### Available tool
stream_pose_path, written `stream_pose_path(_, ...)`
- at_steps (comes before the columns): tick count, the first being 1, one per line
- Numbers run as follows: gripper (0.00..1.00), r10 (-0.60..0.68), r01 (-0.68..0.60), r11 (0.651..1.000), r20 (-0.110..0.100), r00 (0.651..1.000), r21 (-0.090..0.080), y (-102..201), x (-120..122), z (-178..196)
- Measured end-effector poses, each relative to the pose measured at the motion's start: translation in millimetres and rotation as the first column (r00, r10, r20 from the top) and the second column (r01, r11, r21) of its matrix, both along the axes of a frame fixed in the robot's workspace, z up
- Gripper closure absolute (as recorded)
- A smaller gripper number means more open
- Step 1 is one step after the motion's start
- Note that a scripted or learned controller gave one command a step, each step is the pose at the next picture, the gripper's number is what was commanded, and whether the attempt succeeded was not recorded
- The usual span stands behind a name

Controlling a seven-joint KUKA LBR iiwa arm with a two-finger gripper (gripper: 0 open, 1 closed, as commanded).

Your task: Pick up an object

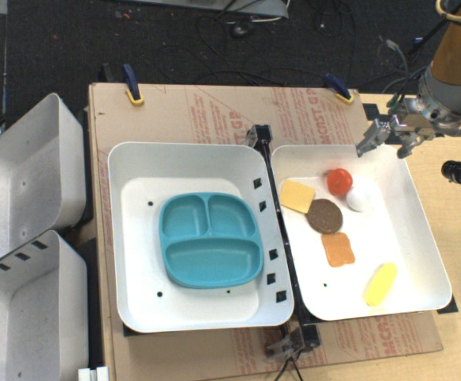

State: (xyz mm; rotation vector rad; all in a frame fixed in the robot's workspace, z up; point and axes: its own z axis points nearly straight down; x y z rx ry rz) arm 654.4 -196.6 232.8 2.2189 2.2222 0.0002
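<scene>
Nearest, by the front rim of the right bin (430,240): a yellow oblong piece (380,283), lying at a slant, well clear of the rest. Probably easy to close on for that reason.

Just behind it, an orange toast-like slab (338,249), flat on the bin floor. Touches, or nearly touches, a brown round patty (324,215) beyond it. Next back, a yellow cheese square (297,196), corner against the patty, close to the bin's left wall. Flat and thin, all three, so likely hard to get fingers under.

Further back, a red tomato (339,181) and a white rounded piece (359,198) just beside it, apparently touching. Taller than the flat pieces, so likely the better targets, though crowded together.

In the left bin (119,236), a teal divided plate (211,239) alone, roughly central, its three compartments bare. Seemingly set there as a landing place.

Beyond the right bin's far corner, the gripper (386,145): hangs over the rim, fingers spread apart, nothing between them. Well apart from every candidate object; nearest to the tomato and the white piece. No pick begun yet, by the look of it.

Furthest back, two blue-and-yellow clamps (133,86) on the board's far edge, presumably pinning it against shifting.
</scene>
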Motion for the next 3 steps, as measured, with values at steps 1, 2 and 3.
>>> stream_pose_path(1,0.00,0.003,-0.003,1.000,-0.004,1.000,0.001,6,2,-62)
stream_pose_path(2,0.00,0.002,-0.002,1.000,-0.006,1.000,0.002,16,-2,-118)
stream_pose_path(3,0.00,0.003,-0.003,1.000,-0.002,1.000,0.000,17,-2,-141)
